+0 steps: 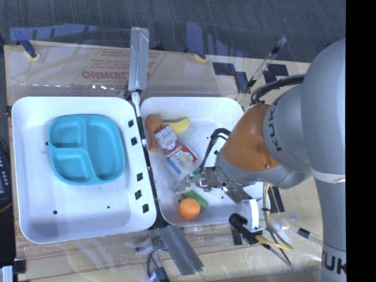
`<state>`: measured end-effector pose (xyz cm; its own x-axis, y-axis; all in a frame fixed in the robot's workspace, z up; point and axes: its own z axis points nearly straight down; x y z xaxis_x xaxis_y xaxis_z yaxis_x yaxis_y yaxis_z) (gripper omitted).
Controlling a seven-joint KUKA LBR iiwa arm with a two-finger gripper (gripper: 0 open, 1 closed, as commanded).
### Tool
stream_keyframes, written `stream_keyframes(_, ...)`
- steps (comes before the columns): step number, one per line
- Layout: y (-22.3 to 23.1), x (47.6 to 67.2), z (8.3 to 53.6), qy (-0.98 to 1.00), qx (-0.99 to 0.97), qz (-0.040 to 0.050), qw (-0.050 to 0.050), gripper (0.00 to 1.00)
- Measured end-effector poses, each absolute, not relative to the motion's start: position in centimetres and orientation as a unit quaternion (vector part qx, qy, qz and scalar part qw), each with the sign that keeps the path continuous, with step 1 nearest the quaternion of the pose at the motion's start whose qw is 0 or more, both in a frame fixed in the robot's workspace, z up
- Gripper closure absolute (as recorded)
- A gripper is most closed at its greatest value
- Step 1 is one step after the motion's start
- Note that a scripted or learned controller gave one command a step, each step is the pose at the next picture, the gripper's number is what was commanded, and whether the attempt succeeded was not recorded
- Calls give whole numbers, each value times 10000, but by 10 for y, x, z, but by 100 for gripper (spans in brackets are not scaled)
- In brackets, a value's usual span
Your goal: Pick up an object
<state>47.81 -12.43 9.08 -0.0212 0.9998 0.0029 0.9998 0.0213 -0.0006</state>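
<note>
left bin (23, 175): divided tray (87, 148); right bin (226, 107): carton (174, 150), banana (178, 124), ball (189, 208)

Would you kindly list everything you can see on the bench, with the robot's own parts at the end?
bins: two, white, side by side on the bench.
tray: one, blue, three compartments, left bin.
banana: one, yellow, top of right bin.
brown toy: one, beside the banana.
carton: one, red and white, middle of right bin.
orange: one, orange, bottom of right bin.
green item: one, touching the orange.
arm: one, grey with orange band, from the right.
hand: one, over right bin above the orange.
</note>
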Motion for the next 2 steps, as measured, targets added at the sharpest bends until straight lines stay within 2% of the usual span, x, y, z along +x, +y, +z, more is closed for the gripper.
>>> stream_keyframes(1,-127,479,99,-7157,-6984,5,14,100)
stream_keyframes(2,-103,546,184,-6966,-7175,15,20,100)
